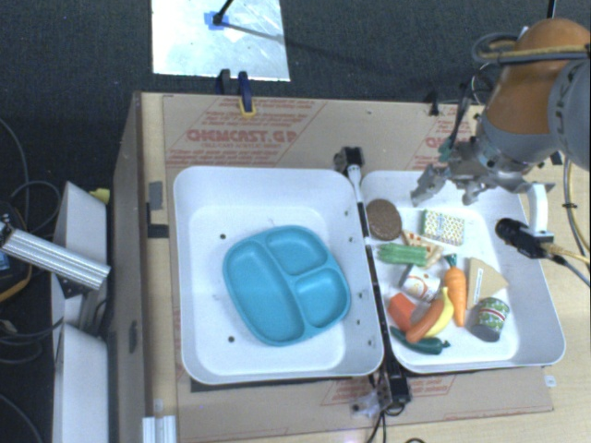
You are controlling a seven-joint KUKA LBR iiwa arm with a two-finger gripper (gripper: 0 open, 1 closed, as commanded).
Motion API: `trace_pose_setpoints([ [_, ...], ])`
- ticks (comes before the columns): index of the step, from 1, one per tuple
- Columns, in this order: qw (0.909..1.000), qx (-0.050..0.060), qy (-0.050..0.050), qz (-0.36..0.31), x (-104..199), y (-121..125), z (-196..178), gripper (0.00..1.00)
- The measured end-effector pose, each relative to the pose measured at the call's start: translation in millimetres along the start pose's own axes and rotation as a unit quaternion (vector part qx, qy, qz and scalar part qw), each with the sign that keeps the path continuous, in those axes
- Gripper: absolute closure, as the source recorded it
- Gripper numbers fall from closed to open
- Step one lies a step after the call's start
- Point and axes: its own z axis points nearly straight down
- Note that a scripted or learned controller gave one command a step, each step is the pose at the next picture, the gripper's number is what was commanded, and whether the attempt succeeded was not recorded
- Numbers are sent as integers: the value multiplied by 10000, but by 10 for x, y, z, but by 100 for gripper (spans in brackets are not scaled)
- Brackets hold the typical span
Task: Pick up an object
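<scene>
Camera view. We read red print, "CHEMCAST GP", on the brown board (242,137) under two white bins. We count one blue tray (284,282), with three compartments, in the left bin (199,247). The right bin (540,317) holds the toy food: one brown disc (383,217), one green-patterned box (443,226), one green pod (401,254), one carrot (455,293), one banana (441,319), one printed cup (488,318); its print is too small to read. The gripper (457,181) hangs above that bin's far edge, fingers spread and grasping nothing.
</scene>
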Motion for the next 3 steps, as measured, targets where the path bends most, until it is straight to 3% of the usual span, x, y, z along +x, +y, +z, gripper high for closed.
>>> trace_pose_setpoints([
  [1,10000,8,-6,13,-738,-488,479,0],
  [2,10000,5,4,9,-527,-885,1266,0],
  [3,10000,-8,1,7,-530,-875,1158,100],
])
